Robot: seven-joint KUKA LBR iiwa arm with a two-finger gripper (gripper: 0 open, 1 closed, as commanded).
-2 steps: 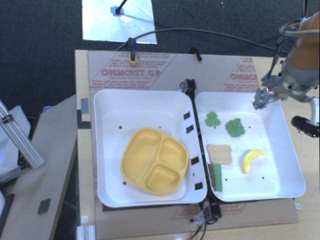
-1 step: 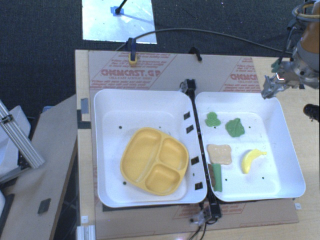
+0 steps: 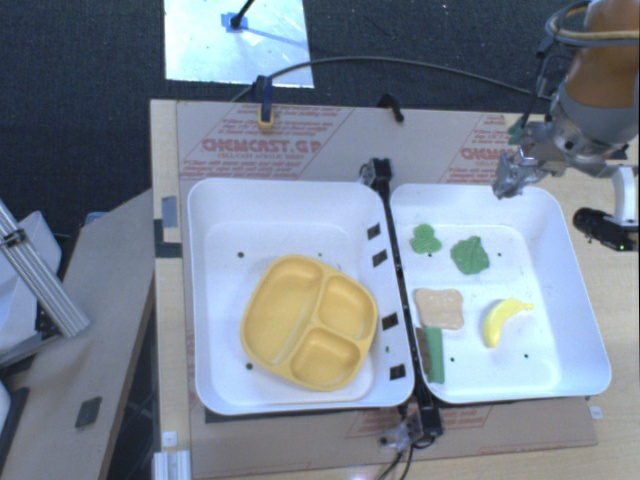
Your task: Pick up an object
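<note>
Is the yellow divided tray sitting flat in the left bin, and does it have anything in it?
Flat and empty: the yellow tray rests open side up on the left bin floor, all three compartments bare.

yellow divided tray (image 3: pixel 309 322) | in left bin (image 3: pixel 215 208) | on bench (image 3: pixel 330 128)

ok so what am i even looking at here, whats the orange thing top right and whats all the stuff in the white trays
The orange and grey thing is a robot arm. Its gripper, a two-finger claw, hangs over the back edge of the right bin; whether the claw is open is too small to tell. One camera, fixed above the bench, looks down at a slant. The left bin holds a yellow divided plate. The right bin holds toy food: two green leafy pieces, a slice of toast, a banana and a green stick. I see nothing between the fingers.
</note>
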